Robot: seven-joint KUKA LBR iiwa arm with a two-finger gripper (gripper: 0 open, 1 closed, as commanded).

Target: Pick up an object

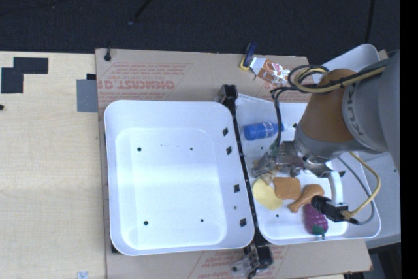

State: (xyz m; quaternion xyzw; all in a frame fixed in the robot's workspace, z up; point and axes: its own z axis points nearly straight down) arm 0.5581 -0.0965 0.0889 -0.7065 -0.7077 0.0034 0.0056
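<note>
The right bin (287, 232) holds a blue bottle (260, 131), a pale yellow piece (265, 195), an orange-brown piece (287, 188), a tan drumstick-shaped piece (305, 196) and a purple piece with a green tip (315, 219). My gripper (273, 164) is low inside this bin, just above the yellow and orange-brown pieces and below the blue bottle. The grey arm with its orange band (330, 115) comes in from the right and covers the bin's middle. Its metal tip is a dark cluster, and whether anything sits in it cannot be made out.
The left bin (114, 140) lies beside the right one, a black clamp (228, 91) at their shared top corner. Cables (366, 196) loop from the wrist over the right bin's far side. A small packet (271, 72) and a yellow-blue item (247, 57) lie on the cardboard behind.
</note>
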